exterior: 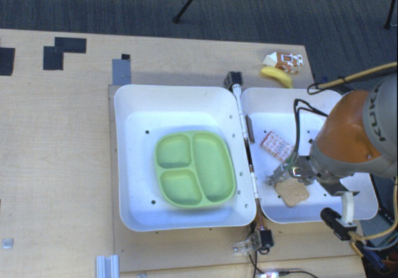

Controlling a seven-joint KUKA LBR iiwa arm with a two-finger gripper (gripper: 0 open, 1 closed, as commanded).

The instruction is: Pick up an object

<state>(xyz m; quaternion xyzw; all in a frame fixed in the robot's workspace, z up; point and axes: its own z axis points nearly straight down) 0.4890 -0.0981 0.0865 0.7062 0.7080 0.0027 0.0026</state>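
While the arm leans in over the right bin, the tool sits low at the near part of that bin, right at the upper left edge of a tan slice of toast. Whether its fingers are spread or pressed together I cannot tell, since the metal parts blur together at this slant, and nothing shows plainly between them. A small red-and-white packet lies just beyond, toward the bin's middle. The left bin carries a green divided plate, well apart from the tool. This looks like the reach-and-close step on the toast. Next, I judge, the fingers must straddle the flat slice and bite its edges before any lift, or it will slip.
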